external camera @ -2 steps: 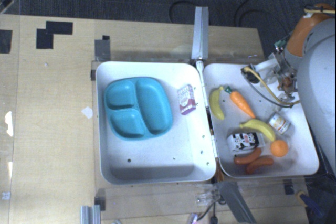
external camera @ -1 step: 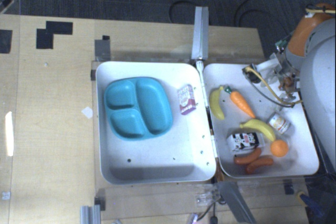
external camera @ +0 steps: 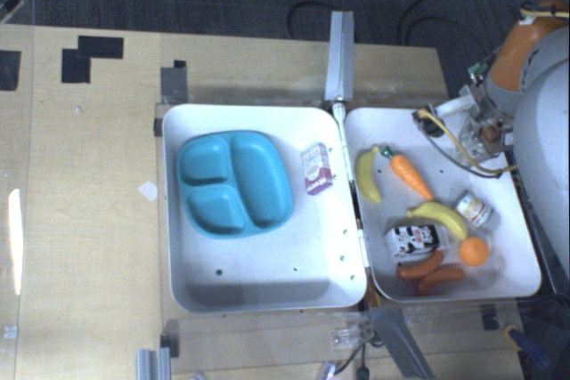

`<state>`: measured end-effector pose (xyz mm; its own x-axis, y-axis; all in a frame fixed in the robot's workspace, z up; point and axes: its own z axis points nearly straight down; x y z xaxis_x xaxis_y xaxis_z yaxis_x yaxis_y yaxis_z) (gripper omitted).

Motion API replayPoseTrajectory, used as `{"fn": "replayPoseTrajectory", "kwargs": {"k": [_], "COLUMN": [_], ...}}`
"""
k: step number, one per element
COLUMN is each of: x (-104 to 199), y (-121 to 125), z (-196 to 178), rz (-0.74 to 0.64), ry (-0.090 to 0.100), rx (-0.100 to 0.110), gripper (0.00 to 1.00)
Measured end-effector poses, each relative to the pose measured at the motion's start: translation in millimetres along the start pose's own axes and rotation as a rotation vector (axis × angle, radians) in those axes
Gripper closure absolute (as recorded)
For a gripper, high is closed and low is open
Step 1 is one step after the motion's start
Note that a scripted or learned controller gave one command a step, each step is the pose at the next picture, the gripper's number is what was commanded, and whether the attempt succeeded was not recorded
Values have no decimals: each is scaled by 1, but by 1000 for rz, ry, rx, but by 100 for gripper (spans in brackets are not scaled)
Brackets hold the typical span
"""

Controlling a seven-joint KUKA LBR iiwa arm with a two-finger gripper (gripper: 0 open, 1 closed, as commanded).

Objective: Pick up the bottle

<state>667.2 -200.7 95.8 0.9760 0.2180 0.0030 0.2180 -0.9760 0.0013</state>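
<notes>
The bottle (external camera: 473,210) is small, with a pale label and a light cap. It lies on its side in the right bin (external camera: 392,131), close to that bin's right wall and touching the tip of a yellow banana (external camera: 438,217). The gripper (external camera: 484,134) hangs at the end of the grey arm over the right bin's far right corner, among loose cables. It is well above and beyond the bottle, with a stretch of bare bin floor between them.
The right bin also holds a second banana (external camera: 367,174), a carrot (external camera: 410,175), a black-and-white carton (external camera: 414,238), two sausages (external camera: 431,273) and an orange (external camera: 474,252). In the left bin (external camera: 258,280) lie a blue divided plate (external camera: 234,181) and a small pink carton (external camera: 316,168).
</notes>
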Motion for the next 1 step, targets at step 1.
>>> {"fn": "replayPoseTrajectory", "kwargs": {"k": [1], "x": [-4], "y": [1], "z": [10], "rz": [7], "ry": [0], "rx": [0], "gripper": [100]}}
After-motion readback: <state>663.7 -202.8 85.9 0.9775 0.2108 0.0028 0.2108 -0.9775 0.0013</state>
